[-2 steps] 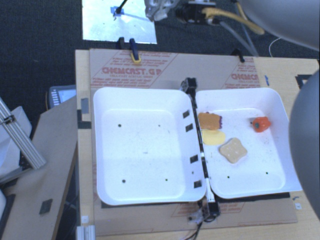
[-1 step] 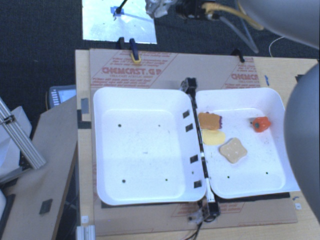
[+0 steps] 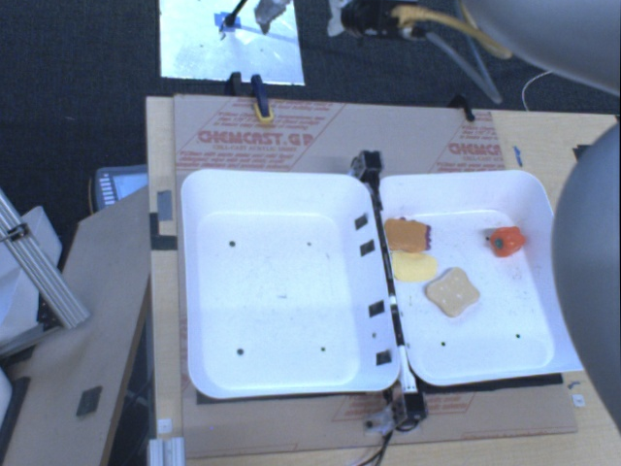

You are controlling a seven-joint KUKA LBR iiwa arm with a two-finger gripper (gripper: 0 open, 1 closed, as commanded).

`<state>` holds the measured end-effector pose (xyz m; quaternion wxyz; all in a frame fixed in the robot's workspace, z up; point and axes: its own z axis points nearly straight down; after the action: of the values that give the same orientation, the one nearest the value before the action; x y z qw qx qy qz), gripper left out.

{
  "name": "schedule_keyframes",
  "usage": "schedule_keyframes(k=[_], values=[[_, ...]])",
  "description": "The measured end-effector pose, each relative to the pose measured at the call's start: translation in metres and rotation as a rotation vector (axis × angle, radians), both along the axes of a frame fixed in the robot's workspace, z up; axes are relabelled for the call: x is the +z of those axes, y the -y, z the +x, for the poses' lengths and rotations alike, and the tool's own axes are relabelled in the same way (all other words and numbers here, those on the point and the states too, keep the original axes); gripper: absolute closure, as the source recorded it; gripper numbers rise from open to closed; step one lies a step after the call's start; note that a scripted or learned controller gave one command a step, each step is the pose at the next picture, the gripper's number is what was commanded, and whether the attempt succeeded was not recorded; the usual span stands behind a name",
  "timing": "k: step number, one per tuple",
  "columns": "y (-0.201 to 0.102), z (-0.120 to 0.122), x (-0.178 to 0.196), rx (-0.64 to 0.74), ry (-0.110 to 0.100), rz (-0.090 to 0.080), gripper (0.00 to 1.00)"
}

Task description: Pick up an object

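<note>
The right bin holds four small items. An orange-brown toast-like piece lies by the divider, with a flat yellow piece just below it. A beige bread slice rests nearer the front, and a small orange-red object sits toward the right wall. My gripper hangs at the top edge of the camera view, well behind both bins. Its fingers stand apart with nothing between them. The grey arm bulks across the top right corner.
The left bin stands beside the right one, joined along a clipped divider. A shiny metal plate lies on the dark floor behind the bench. Yellow hoses trail from the wrist. Grey arm housing overlaps the right bin's edge.
</note>
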<state>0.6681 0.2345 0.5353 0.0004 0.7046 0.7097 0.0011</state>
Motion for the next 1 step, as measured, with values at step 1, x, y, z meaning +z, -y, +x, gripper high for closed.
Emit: schedule_keyframes(k=[1], values=[[-0.0005,-0.0001,0.0115,0.004,0.002,0.001,1.00]])
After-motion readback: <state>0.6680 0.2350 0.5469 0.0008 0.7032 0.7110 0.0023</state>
